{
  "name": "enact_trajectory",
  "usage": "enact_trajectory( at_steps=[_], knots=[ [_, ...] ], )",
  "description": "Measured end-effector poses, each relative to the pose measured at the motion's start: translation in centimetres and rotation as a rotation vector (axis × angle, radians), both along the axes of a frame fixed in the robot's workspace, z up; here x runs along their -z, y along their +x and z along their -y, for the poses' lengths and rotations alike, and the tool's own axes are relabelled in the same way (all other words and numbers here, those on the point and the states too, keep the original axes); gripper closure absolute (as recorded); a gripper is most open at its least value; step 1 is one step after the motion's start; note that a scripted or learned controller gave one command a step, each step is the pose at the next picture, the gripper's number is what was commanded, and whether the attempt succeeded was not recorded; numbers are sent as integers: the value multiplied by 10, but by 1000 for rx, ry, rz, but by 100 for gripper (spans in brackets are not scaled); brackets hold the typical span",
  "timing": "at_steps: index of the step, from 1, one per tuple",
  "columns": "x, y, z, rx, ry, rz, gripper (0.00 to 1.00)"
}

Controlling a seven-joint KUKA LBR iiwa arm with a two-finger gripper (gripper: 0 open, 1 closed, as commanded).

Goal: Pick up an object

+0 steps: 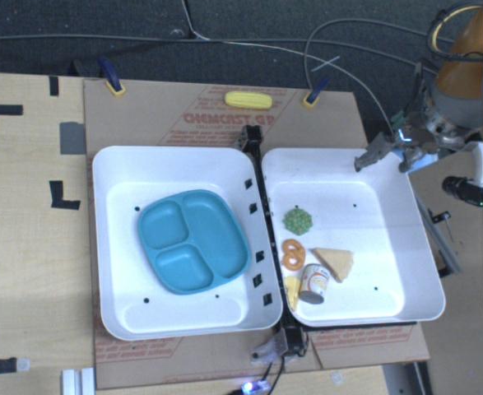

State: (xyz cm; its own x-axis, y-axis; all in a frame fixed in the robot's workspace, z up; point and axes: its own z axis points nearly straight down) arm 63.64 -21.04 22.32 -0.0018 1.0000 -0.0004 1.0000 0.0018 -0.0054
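In the right bin [389,220], near its left wall, lie a green knobbly ball [298,220], an orange pretzel [293,254], a tan wedge [334,262], a small tin can [313,284] on its side and a yellow piece [291,291] beside the can. My gripper [386,163] hangs over the bin's far right corner, well away from that cluster. Its two dark fingers [365,161] stand spread apart, open, with nothing between them.
The left bin [118,220] holds a blue divided plate [193,239]. A yellow corn-like object [248,99] lies on the cardboard behind the bins. Cables loop over the back of the bench, and clamps sit along the divider between the bins.
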Motion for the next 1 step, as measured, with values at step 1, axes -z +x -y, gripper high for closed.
enact_trajectory(
  at_steps=[1],
  knots=[
    [64,-2,-5,0,0,-2,0]
  ],
)
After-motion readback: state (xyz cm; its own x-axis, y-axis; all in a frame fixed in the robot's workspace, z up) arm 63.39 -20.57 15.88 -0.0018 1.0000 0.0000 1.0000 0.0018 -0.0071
